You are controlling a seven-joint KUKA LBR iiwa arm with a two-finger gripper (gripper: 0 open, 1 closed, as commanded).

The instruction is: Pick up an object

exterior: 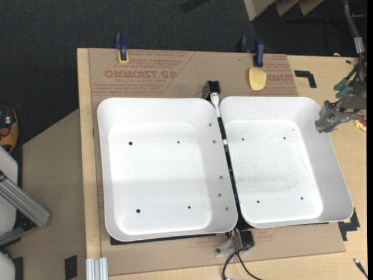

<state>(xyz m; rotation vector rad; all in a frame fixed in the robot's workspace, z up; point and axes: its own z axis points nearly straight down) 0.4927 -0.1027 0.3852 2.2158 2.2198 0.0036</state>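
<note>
Brown printed board [145, 69] covers the bench. Two blue clamps [121, 41] pin it along its far edge, presumably so that the arm's work cannot shift it. On it sit the left bin [105, 134] and the right bin [337, 177], side by side with their long rims touching. A black strip [225, 150] runs along that seam, and a black clip [211, 88] stands at the seam's far end. Another fitting with a cable [241, 241] stands at the near end. These look meant to lock the pair together as one fixed work area.

The only loose thing I can make out is a small yellow piece [257, 78]. It lies on the board near the far edge, just below the right-hand clamp and just beyond the right bin's far left corner. It is outside both rims. If it is the object to be picked, it sits where a bin-bound program would probably not reach.

The gripper [327, 120] hangs over the right bin's far right corner, at the rim, on the arm that comes in from the board's right edge. It is well apart from the yellow piece. It is small and cluttered here, so I cannot tell whether the pincer is released or clenched, and I see nothing carried in it. I judge the pick as not yet begun, with the gripper parked at the rim, clear of the bin floors.
</note>
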